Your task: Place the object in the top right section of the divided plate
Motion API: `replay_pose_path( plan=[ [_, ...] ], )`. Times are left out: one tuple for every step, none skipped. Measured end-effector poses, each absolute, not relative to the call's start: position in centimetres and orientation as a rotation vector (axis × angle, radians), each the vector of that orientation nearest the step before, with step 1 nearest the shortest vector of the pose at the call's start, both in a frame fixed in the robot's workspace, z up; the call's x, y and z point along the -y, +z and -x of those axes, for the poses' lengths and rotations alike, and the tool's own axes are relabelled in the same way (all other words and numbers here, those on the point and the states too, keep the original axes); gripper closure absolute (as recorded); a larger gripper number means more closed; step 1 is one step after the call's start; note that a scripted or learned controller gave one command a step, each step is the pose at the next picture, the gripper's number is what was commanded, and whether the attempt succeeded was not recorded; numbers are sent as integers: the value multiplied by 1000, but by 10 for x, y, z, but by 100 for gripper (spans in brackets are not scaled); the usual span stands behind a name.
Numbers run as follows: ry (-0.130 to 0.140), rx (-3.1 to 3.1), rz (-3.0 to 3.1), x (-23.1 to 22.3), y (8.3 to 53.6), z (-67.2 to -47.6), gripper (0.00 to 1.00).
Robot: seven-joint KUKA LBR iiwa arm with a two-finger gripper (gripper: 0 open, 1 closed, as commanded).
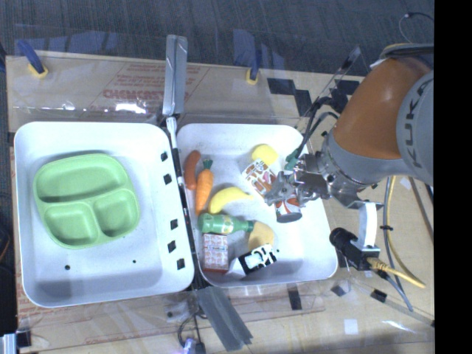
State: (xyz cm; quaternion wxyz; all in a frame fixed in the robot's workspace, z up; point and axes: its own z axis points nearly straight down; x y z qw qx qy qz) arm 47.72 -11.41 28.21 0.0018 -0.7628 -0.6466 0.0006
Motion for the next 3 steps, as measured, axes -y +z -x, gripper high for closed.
replay_pose_path(
  plan=[
    [2, 2029, 2394, 114, 282, -477, 0],
    [4, 2036, 2386, 113, 292, -478, 100],
    [1, 2427, 1995, 128, 318, -506, 100]
  ],
)
